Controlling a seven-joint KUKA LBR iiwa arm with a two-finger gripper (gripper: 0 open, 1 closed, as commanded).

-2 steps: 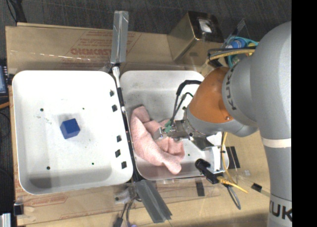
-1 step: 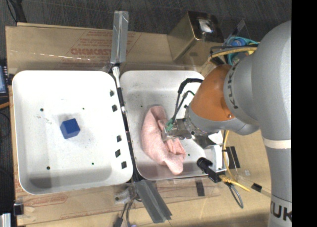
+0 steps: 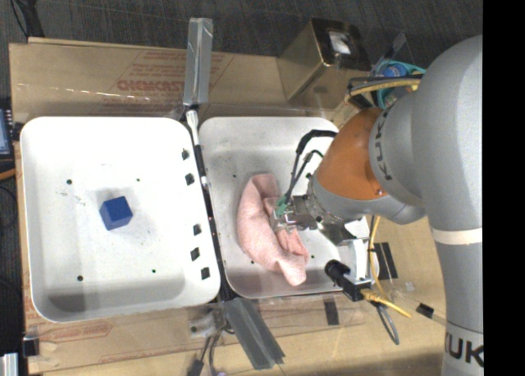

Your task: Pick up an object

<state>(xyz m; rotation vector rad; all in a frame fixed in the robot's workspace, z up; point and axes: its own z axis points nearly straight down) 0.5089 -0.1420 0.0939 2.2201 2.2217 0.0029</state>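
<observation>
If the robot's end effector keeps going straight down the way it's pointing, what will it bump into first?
Most likely the pink cloth. The end effector sits at the cloth's right edge in the right bin, pointing down. Depth is hard to judge, so it may already be touching.

A blue cube [image 3: 116,212] lies in the left white bin [image 3: 49,153]; brown box [image 3: 316,58] behind

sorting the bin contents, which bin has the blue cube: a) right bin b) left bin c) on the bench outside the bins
b: the blue cube sits on the floor of the left bin, while the right bin holds the pink cloth.
</observation>
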